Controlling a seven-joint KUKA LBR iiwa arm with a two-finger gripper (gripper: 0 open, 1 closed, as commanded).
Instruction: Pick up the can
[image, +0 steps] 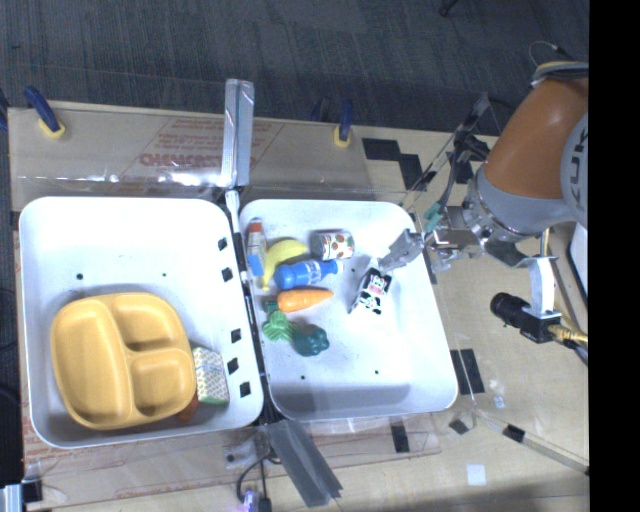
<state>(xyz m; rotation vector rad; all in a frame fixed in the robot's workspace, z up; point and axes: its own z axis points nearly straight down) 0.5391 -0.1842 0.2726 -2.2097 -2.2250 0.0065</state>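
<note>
Beside the can — apart from it — hangs the pincer.

Even, fairly bright overhead light washes the two white bins nearly to glare, with soft short shadows inside their near walls, while the whole picture is slightly soft and grainy.

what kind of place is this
Probably a robot lab bench for pick-and-place trials: a grey and orange arm reaches over two white bins, and toy food such as a plastic carrot lies by a small can.
</note>
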